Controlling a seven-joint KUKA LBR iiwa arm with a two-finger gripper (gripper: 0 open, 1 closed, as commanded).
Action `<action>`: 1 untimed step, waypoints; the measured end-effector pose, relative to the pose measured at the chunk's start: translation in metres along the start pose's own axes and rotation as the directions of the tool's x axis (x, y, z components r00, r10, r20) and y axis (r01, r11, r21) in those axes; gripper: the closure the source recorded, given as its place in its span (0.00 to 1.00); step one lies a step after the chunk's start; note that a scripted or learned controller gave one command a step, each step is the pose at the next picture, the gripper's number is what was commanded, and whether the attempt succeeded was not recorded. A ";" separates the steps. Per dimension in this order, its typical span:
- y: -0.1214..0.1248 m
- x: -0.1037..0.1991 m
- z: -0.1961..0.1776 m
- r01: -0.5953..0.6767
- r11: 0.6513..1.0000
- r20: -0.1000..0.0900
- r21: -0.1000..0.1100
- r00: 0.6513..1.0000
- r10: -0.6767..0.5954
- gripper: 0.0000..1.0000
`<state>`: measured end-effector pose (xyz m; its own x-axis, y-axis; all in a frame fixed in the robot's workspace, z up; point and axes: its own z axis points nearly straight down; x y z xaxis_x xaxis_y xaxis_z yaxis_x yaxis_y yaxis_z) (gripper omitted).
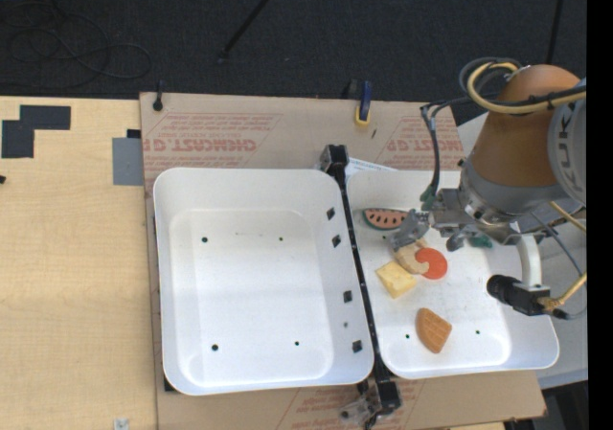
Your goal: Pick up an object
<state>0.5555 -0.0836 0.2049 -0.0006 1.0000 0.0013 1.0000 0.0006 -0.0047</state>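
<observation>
At the near edge of the bench (77, 323), a black clamp (378, 399) grips the seam where the two white bins meet. The left bin (177, 361) has its whole floor free. The right bin (536, 351) carries all the objects. Nearest in it lies an orange wedge (433, 330), alone on open floor with free room on every side and well clear of the bin's near rim. Beyond it sits a pale yellow block (396, 279), close to the black divider (347, 265) between the bins, so there is little room on that side. Just past the block lie a tan rounded piece (413, 258) and a red disc (434, 265), touching or overlapping each other; which one lies on top cannot be judged. The gripper (421, 232) hangs directly above this pair, the fingers reaching toward the tan piece; whether they are open or closed cannot be determined, and no object is seen between them. Farther still, a watermelon slice (385, 218) lies near the divider, just left of the gripper. The grey arm with its orange band (522, 131) crosses the right bin's far right side. Behind the bins, a blue and yellow clamp (363, 102) holds the cardboard sheet (239, 136).
</observation>
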 end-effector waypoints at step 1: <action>-0.016 -0.028 0.117 -0.003 1.000 -0.001 0.011 1.000 0.003 0.00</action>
<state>0.5387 -0.1109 0.0883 0.0022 1.0000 0.0019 0.9999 -0.0022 -0.0154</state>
